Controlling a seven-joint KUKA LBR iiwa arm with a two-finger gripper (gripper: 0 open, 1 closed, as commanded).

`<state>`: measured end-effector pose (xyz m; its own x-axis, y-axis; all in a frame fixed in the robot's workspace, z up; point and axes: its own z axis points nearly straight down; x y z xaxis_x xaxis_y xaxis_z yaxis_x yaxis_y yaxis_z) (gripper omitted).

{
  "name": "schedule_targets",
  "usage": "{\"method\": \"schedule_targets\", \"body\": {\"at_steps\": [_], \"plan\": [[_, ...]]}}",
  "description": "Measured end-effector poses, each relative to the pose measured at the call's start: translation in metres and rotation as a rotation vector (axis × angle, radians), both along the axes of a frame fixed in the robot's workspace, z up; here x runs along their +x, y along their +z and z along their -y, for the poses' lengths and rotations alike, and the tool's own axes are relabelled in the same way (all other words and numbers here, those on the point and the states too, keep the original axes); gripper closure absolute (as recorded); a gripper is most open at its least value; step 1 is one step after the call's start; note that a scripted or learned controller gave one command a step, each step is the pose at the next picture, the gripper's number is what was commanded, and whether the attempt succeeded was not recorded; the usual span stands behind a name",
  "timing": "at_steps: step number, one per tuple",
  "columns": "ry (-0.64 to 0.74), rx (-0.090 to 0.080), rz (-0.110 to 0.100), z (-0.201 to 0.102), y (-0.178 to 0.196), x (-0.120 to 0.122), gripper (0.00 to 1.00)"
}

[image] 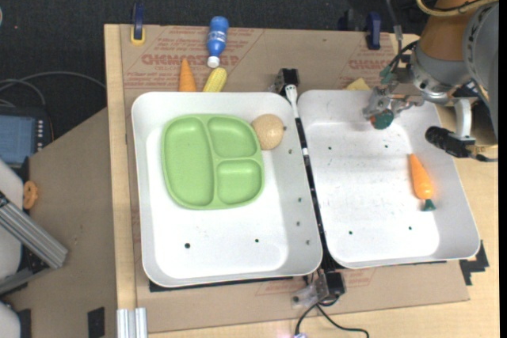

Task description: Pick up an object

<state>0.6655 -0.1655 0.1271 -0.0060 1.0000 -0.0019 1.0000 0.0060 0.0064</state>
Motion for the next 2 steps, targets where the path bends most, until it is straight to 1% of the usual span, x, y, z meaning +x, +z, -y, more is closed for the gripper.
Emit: {"method": "schedule_targets", "body": {"at_steps": [1, 2], "plan": [[-0.002, 0.004, -0.012, -0.053, -0.007, -0.031, 1.0], [0.001, 0.005, -0.002, -0.125, 0.062, -0.057, 1.0]]}}
